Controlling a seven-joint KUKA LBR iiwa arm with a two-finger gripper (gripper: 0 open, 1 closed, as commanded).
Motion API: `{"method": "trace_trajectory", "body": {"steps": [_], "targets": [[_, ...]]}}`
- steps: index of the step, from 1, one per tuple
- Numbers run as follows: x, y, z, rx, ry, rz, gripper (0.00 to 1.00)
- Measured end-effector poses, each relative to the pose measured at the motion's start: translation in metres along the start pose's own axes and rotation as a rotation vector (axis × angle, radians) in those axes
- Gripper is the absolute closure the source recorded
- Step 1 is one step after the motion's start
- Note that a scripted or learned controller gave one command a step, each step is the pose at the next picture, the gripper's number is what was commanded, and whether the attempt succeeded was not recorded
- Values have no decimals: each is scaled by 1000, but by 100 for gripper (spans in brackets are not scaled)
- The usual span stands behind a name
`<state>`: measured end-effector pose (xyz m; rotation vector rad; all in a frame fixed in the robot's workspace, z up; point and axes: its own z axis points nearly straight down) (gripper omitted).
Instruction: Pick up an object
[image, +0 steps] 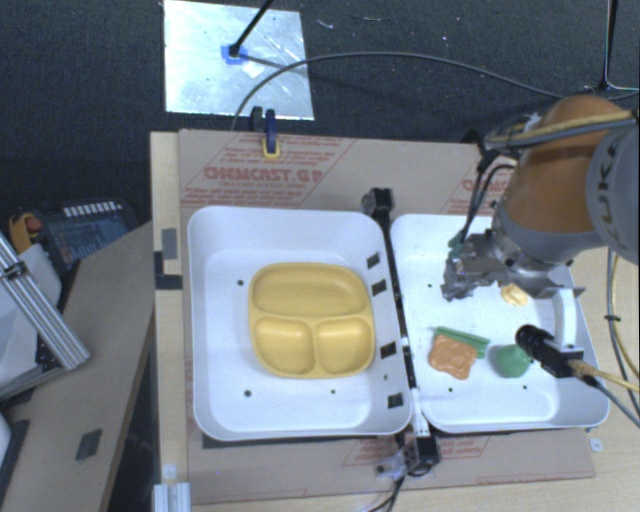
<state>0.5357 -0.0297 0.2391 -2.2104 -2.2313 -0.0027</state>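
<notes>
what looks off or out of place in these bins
Nothing stands out. The yellow divided tray lies flat in the left bin. In the right bin, the orange piece, green strip and green lump lie loose near the gripper.

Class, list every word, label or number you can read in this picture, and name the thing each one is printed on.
"CHEMCAST GP", in red, on the brown sheet behind the left bin.
More red print on the brown sheet behind the right bin: cut off, unreadable.
Faint red print on the sheet along the front edge: too blurred.
</notes>
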Motion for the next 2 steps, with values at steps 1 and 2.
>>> {"method": "trace_trajectory", "body": {"steps": [1, 2], "targets": [[52, -13, -7, 0, 1, -1, 100], [106, -19, -9, -1, 0, -1, 100]]}}
